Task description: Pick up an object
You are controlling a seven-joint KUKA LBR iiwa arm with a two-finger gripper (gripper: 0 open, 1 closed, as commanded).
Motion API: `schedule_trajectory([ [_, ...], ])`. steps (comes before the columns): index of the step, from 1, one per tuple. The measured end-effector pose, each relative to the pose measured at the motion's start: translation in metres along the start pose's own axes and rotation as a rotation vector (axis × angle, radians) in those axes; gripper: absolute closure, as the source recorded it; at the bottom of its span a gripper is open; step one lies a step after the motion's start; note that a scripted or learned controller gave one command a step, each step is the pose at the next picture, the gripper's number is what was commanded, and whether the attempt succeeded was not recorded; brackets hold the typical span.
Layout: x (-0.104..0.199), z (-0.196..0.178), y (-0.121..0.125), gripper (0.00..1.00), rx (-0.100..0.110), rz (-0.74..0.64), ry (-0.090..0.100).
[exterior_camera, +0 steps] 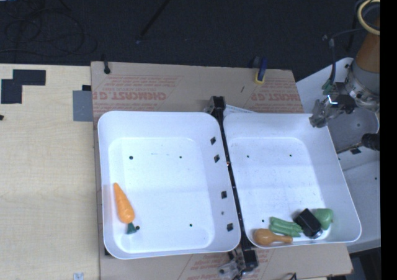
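Judging from the camera view, the task is being counted as barely begun: nothing is being carried, and every object is lying in a bin. The gripper [320, 113] is being held off the upper right corner of the right bin [279, 148], outside its rim and well apart from anything that could be picked; whether it is open or closed cannot be told, since it is being seen only as a small grey blur. An orange carrot [123, 203] is lying alone near the lower left wall of the left bin [161, 130], with free floor being left around it except on the wall side. A cluster is being crowded into the lower right corner of the right bin: a green pod-like piece [285, 226], a black block [307, 222], a light green object [323, 216] and a tan pear-shaped item [270, 237], all touching or just beside one another. Approach, descent, closing and lifting are all being left undone. The cluster is being judged awkward, because neighbours and the bin wall are standing in the way of a clean close.
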State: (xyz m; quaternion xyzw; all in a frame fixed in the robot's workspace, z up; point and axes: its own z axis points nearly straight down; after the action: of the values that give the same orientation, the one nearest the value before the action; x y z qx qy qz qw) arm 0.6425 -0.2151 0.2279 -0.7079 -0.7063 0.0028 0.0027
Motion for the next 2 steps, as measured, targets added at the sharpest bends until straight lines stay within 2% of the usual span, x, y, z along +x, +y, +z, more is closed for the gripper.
schedule_trajectory([
  [1,0.061,-0.063,0.002,1.0,-0.011,-0.007,0.0],
  [2,-0.001,-0.081,-0.025,1.0,-0.008,0.002,-0.003],
])
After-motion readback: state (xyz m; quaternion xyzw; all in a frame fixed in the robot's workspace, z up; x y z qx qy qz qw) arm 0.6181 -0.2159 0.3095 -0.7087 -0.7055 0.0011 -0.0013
